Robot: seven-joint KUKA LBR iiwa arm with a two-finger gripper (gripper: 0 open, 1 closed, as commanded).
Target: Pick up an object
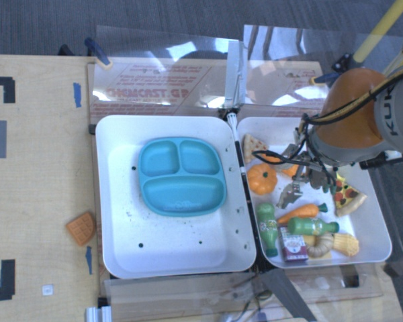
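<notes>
Camera view, looking down at a slant: two white bins are sitting side by side on the tabletop. Landmark for placing things: the right bin [381, 237]. The left bin [117, 247] is lying just beside it and is holding a blue divided plate [182, 176]. Inside the right bin, toy food is crowding together: a small orange pumpkin [262, 179] near the wall it shares with the other bin, a pizza slice [256, 145] toward its far corner, a carrot [299, 212] about mid-bin, a green bottle [311, 227] just nearer than the carrot, a corn cob [343, 244] toward its near right corner, a second pizza slice [348, 196] by its right wall. The arm is reaching in over the bin's far right side, and the gripper [292, 194] is hanging low at mid-bin, just above the carrot and right of the pumpkin. The jaws are looking slightly spread, with nothing visibly between them. Judging the step: descent toward a pick, grasp not yet made. Likely target is the carrot, directly under the fingertips. Next move is calling for a short final drop, straddling the carrot across its narrow width, then closing without nudging the bottle.
</notes>
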